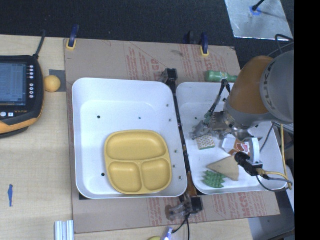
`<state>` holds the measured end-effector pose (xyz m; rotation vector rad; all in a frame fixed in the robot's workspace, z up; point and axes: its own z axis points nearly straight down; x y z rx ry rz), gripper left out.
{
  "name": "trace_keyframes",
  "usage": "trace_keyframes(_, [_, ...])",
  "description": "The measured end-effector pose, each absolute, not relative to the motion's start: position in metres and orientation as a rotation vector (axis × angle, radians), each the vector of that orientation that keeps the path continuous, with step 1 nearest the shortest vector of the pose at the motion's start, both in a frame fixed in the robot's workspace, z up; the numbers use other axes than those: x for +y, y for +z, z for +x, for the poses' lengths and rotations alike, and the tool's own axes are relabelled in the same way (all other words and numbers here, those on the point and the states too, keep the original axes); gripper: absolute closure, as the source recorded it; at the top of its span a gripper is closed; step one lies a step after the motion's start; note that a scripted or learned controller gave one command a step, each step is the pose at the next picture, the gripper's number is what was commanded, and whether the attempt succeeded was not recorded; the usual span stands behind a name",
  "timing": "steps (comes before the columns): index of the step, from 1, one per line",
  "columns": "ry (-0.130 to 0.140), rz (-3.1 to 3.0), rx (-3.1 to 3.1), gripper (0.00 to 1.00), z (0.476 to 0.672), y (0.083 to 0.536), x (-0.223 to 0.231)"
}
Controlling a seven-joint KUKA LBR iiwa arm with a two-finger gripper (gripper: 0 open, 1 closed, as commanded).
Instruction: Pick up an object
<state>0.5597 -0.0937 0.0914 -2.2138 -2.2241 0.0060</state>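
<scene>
Roughly, nearest first, all placed from the right bin (186,134):
Green piece (214,179): front floor; looks soft, light.
Tan wedge (226,168): just behind it; stiff, light, pinch across flat faces.
Claw (202,129): low over left-middle floor; opening can't be told.
Yellow tray (138,161): neighbouring bin.

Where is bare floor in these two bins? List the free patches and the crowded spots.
Left bin: free across its far half, beyond the yellow divided plate, plus a strip along its left wall. Right bin: a bare patch in its far-left corner; the rest is crowded with the arm, gripper and small items.
</scene>
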Motion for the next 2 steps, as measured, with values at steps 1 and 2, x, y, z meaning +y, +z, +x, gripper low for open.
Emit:
trace_keyframes(1, [0.011, -2.21, -2.227, 1.0, 0.559, 0.101, -0.095])
trace_keyframes(2, [0.001, -2.215, -2.225, 1.0, 0.562, 0.192, -0.036])
